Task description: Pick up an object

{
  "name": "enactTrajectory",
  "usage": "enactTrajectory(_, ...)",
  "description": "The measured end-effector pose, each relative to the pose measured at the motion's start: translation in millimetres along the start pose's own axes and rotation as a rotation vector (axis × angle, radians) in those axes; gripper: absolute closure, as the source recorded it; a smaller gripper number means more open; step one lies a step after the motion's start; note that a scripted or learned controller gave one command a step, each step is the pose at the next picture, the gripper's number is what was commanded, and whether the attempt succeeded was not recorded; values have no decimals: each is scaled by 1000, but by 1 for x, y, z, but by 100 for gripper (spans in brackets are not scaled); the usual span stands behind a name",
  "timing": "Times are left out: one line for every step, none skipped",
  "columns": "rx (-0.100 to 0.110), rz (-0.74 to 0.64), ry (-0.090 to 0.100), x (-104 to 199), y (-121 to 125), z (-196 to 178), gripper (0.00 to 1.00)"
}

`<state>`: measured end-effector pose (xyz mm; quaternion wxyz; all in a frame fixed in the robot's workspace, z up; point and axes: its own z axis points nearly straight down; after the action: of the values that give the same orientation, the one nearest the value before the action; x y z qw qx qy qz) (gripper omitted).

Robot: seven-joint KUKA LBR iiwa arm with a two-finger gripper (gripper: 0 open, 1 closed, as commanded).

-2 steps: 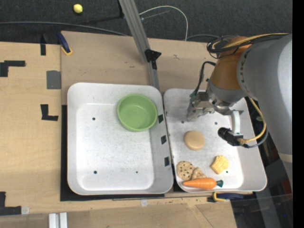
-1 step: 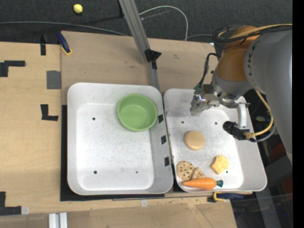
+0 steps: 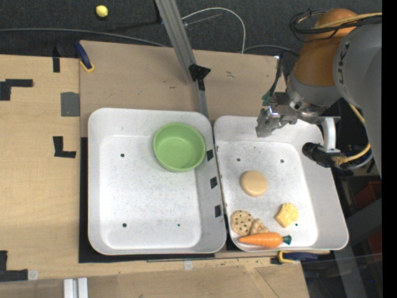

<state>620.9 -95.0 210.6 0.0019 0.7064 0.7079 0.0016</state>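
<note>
I see the grey two-finger gripper [image 3: 268, 126] over the far rim of the right white bin [image 3: 327, 228]; nothing sits between its fingers, and I cannot tell their spread. The round beige bun [image 3: 254, 183] lies mid-bin, well apart, nearer me. Yellow wedge [image 3: 286, 215], speckled cookie [image 3: 240, 219] and orange carrot [image 3: 263, 240] line the near edge. The green bowl [image 3: 179, 146] sits in the left white bin [image 3: 105, 185].
</note>
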Motion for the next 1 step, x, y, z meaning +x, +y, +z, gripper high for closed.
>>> enactTrajectory(5, 1, 1, 1, 0, -7, 100)
